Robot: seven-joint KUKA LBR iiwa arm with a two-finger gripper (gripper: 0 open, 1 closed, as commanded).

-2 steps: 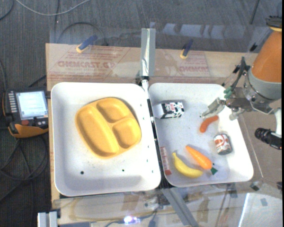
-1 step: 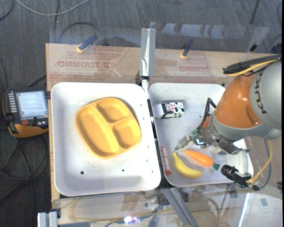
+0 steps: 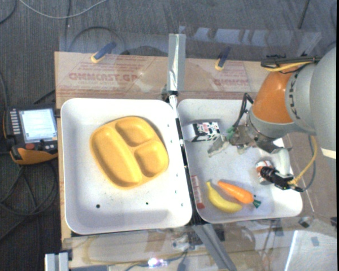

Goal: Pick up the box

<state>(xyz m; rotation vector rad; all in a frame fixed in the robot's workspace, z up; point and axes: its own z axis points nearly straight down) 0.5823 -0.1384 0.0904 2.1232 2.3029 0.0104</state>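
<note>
One box (image 3: 206, 130) lies by the right bin's (image 3: 282, 210) far-left edge; jaws' state unclear.

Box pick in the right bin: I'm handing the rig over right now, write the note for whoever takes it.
Gripper: low in the right bin, just right of the box; whether it is open or shut can't be made out.
Box: small, lying in the right bin's upper left corner, not lifted.
Also there: banana and carrot at the near edge. Yellow divided plate in the left bin.
Done: approach only.
Left: grasp the box and lift it.
</note>
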